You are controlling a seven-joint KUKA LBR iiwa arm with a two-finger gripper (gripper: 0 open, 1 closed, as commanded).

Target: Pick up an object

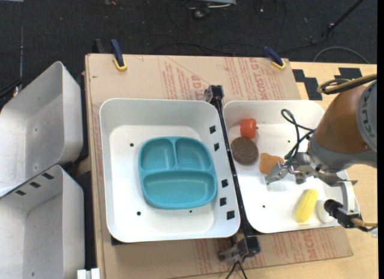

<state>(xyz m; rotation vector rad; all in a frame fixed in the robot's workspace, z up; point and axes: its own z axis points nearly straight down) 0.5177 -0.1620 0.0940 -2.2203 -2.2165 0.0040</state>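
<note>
Reaching in from the right, the arm [348, 128] has its gripper [277, 174] low in the right bin [273, 227], just beside the orange piece [268, 162]. You cannot tell whether it is open or closed; nothing visibly sits in it.

Candidates, all in the right bin: orange piece touching the brown disc [244, 150]; red piece [248, 128] above the disc; yellow corn cob [306, 204] lying apart near the front wall.

Judgement: these look like light, rigid, smooth toy foods, likely slippery. Take the corn across its narrow middle; it has free space on both sides. The left bin [114, 116] holds a teal divided plate [177, 171].
</note>
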